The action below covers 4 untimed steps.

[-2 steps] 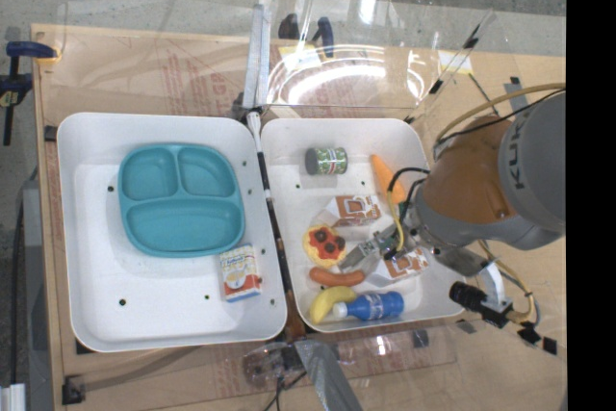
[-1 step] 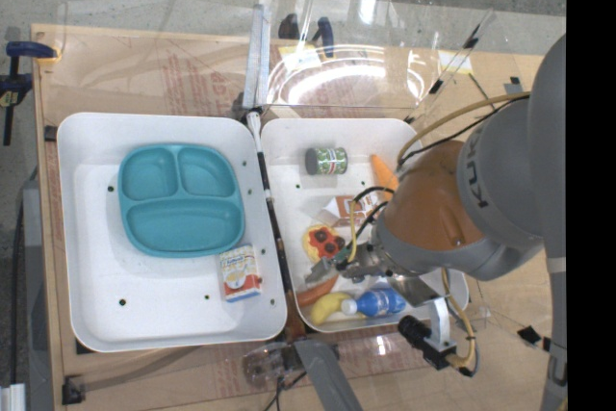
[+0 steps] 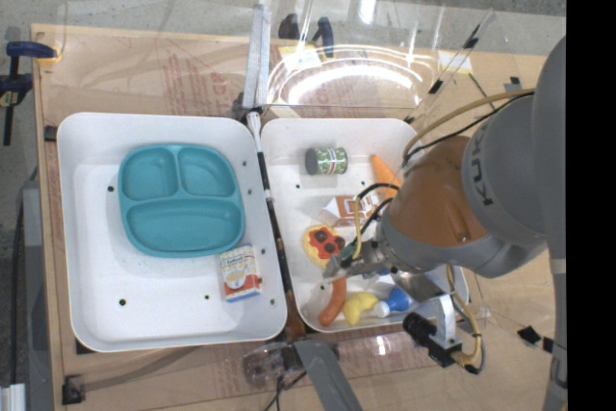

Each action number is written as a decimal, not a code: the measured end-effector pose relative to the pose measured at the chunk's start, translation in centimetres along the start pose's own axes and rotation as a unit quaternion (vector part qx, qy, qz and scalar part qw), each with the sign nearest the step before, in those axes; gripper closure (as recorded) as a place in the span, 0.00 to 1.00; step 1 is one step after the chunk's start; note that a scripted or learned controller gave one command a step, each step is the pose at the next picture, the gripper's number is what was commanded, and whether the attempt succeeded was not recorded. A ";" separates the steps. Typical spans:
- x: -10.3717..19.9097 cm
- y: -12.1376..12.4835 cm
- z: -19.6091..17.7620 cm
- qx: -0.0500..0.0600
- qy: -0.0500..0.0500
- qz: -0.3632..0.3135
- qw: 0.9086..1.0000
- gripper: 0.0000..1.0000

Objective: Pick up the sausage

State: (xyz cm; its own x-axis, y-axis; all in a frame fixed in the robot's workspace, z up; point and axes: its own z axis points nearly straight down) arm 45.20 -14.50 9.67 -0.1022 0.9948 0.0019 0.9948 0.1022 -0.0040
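Note:
The sausage (image 3: 332,305) is a short orange-red link lying at a slant near the front wall of the right bin (image 3: 289,217). My gripper (image 3: 339,267) reaches in from the right, and its tip hangs just over the sausage's upper end. The grey wrist with its orange band (image 3: 433,212) covers the right part of that bin. I cannot make out any grip on the sausage.
Around the sausage lie a yellow toy (image 3: 358,307), a blue-and-white item (image 3: 395,303) and a yellow pizza-like piece (image 3: 320,244). A green can (image 3: 327,160) and a carrot (image 3: 385,172) sit further back. The left bin (image 3: 82,207) holds a teal divided plate (image 3: 181,198) and a small carton (image 3: 240,272).

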 end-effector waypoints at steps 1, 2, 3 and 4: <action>7.9 0.9 -9.0 -0.001 0.000 0.031 1.000 1.00; 9.4 2.0 -13.5 -0.002 -0.001 -0.024 1.000 1.00; 12.9 1.4 -9.0 -0.001 -0.001 -0.279 0.960 1.00; 12.9 1.4 -9.0 -0.001 -0.001 -0.279 0.960 0.00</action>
State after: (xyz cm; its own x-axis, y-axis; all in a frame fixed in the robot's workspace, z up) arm 45.30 -1.58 18.67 -0.6191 0.7853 0.0005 0.7853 0.6191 -0.0010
